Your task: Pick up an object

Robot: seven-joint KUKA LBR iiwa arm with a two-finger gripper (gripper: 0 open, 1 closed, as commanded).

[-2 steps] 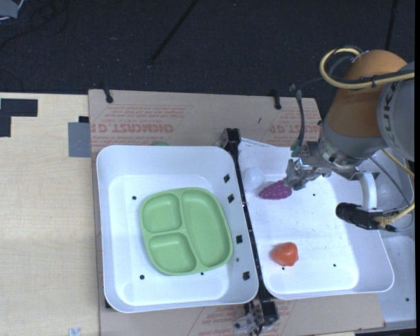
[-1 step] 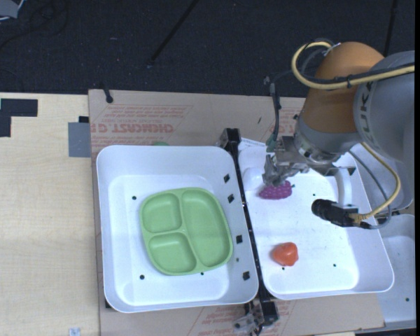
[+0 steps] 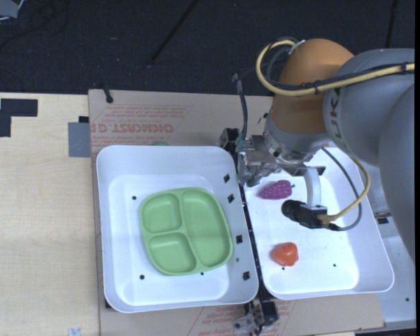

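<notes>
A purple bunch of toy grapes (image 3: pixel 275 189) lies in the right bin (image 3: pixel 364 271), near its left wall. A red toy fruit (image 3: pixel 285 253) sits further forward in the same bin. My gripper (image 3: pixel 256 165) hangs low over the bin's back left part, just above and left of the grapes, mostly hidden under the wrist. Nothing is seen held in it.
The left bin (image 3: pixel 119 187) holds a green divided plate (image 3: pixel 185 229). A black fitting with a yellow cable (image 3: pixel 304 213) hangs from the arm just right of the grapes. The divider between the bins (image 3: pixel 239 215) runs close to the gripper's left.
</notes>
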